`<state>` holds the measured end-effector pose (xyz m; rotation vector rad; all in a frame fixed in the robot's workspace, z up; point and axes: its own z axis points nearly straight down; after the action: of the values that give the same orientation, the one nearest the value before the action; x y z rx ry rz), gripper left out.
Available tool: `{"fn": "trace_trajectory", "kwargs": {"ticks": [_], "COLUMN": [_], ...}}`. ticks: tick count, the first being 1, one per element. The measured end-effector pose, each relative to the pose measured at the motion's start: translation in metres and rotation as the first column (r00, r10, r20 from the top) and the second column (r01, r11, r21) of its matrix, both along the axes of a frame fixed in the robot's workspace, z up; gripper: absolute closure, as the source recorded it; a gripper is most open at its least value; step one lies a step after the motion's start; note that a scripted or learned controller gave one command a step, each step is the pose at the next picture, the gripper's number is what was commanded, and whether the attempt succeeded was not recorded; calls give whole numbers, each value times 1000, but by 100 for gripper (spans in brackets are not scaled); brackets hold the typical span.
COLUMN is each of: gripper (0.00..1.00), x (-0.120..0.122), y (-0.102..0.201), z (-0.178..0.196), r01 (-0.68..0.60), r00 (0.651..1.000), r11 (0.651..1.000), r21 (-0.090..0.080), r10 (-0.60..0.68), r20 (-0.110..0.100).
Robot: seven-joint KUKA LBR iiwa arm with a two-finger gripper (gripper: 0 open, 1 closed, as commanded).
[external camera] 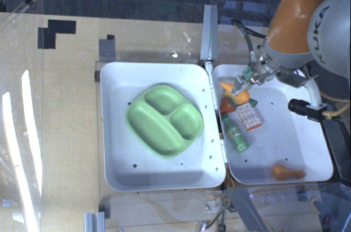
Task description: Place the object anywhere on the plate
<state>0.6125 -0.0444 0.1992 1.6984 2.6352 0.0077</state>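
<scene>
Bins are sitting side by side on the desk, the left bin [109, 170] cradling a green divided plate [164, 120] well left of the end effector [245, 80], which is hovering just above an orange object [240, 97] in the right bin [312, 132], its grip state impossible to tell.

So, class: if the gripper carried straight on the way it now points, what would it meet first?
Probably the small orange toy just below the gripper in the right bin, though depth is unclear.
</scene>
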Motion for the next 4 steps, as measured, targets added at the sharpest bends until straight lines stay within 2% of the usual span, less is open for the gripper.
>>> {"fn": "trace_trajectory", "kwargs": {"ticks": [1, 2, 3, 4], "gripper": [100, 100, 100, 100], "x": [3, 50, 52, 52], "y": [101, 0, 1, 92], "z": [-13, 19, 32, 47], "r01": [-74, -403, -405, -388], "r00": [997, 915, 914, 922], "r11": [997, 915, 914, 922], "r21": [1, -6, -9, -3], "r10": [74, 403, 405, 388], "r20": [-2, 2, 12, 2]}}
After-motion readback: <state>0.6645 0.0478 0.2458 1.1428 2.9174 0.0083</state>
